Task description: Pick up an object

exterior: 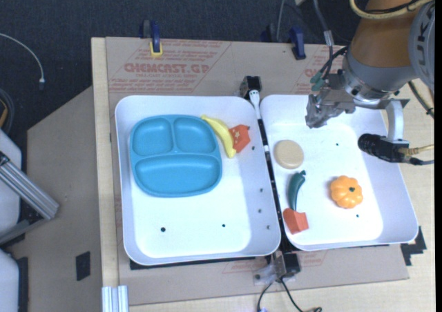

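My gripper (316, 121) hangs over the back of the right bin (387, 231), above bare white floor, with nothing seen between its fingers. A pale round disc (289, 154) lies just in front and to the left of it. A dark green pepper (296, 188) lies further forward, with a small red block (296, 221) at its near end. An orange pumpkin (346, 192) sits toward the bin's right side.
The left bin (200, 235) holds a blue divided plate (176, 154), with a yellow banana (220, 134) and a small red-orange piece (240, 137) at the plate's right edge. A black divider runs between the two bins.
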